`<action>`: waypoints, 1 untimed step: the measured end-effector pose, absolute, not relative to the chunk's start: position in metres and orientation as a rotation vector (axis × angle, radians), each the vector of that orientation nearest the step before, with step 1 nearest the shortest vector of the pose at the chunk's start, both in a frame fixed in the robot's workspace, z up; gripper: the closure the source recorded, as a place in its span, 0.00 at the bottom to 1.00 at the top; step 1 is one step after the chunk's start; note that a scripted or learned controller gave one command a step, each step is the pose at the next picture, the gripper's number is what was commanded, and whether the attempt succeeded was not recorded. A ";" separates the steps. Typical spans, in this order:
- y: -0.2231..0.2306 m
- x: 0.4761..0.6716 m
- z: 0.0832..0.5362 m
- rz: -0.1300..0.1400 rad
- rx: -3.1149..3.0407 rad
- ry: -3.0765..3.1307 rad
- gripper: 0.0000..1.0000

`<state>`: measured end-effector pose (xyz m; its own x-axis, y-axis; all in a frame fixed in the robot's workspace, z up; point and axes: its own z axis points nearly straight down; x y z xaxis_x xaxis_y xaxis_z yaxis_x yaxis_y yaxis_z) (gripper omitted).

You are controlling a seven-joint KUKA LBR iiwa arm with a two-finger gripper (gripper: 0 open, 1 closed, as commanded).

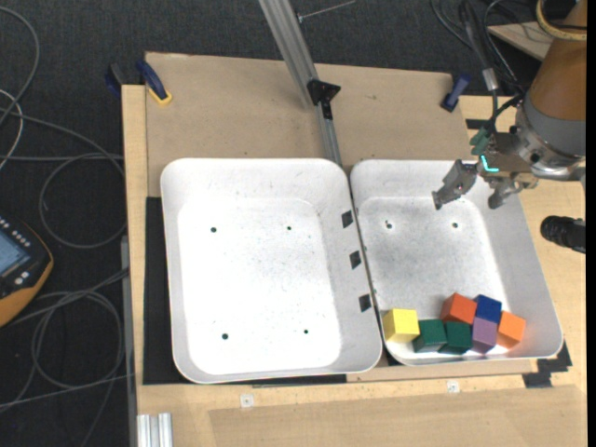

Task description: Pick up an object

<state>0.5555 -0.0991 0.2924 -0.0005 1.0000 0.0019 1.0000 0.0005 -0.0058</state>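
Observation:
Several small blocks lie bunched at the front edge of the right bin [521, 250]: a yellow block [402, 323], two green blocks [443, 335], an orange-red block [458, 307], a blue block [488, 306], a purple block [485, 331] and an orange block [511, 327]. My gripper [473, 190] hangs over the back of the right bin, well above and behind the blocks. Its two fingers are spread apart and open, with nothing between them.
The left bin [182, 250] sits beside the right one, with black clips along the shared rim. A slanted metal rail [296, 45] crosses the back of the bench. Blue clamps [154, 80] hold the board's back corners. Cables lie on the floor at left.

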 end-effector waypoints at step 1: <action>-0.099 0.556 0.294 0.000 -2.220 -2.221 0.00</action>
